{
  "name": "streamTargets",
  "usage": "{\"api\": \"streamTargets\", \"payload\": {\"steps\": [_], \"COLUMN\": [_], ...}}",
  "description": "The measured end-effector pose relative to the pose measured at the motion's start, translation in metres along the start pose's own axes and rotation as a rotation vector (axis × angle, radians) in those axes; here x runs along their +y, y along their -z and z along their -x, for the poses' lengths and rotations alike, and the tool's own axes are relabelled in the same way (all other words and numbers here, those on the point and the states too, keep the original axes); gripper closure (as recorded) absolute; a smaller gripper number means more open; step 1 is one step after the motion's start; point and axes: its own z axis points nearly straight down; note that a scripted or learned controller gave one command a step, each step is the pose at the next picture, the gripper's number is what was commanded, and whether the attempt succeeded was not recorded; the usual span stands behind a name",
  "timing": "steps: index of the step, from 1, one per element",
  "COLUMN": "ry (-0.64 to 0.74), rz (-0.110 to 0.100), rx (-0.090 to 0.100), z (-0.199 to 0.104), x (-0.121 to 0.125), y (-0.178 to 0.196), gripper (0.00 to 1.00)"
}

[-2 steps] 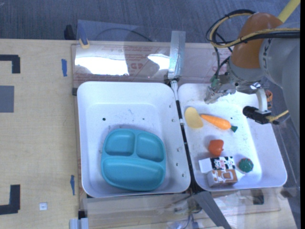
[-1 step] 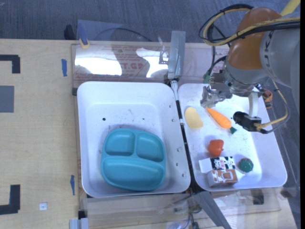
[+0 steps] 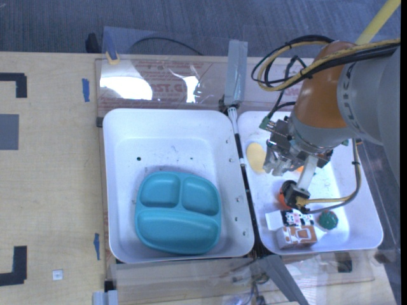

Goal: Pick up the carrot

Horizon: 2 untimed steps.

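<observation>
Though reaching into the right bin (image 3: 357,236) just beside the carrot (image 3: 281,199), can't call the hand (image 3: 278,165) open or closed from this angle. Looks like only an orange sliver of carrot peeking out toward the bin's front, jammed right beside a little printed carton (image 3: 297,232) and near a round green thing (image 3: 328,220), with a pale yellow lump (image 3: 255,156) just beside the hand. Could easily end up pinching the carton edge instead, nudging the carrot sideways out of reach, or closing on nothing if lined up off-centre on such a small, half-hidden target.
</observation>
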Motion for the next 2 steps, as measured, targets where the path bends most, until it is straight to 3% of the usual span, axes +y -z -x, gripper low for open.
{"api": "streamTargets", "payload": {"steps": [1,2], "ry": [-0.049,-0.220], "rz": [-0.001,0.005], "rx": [0.000,-0.001], "z": [-0.061,-0.058], "x": [-0.088,0.002], "y": [-0.011,-0.010], "gripper": [1.00,1.00]}}
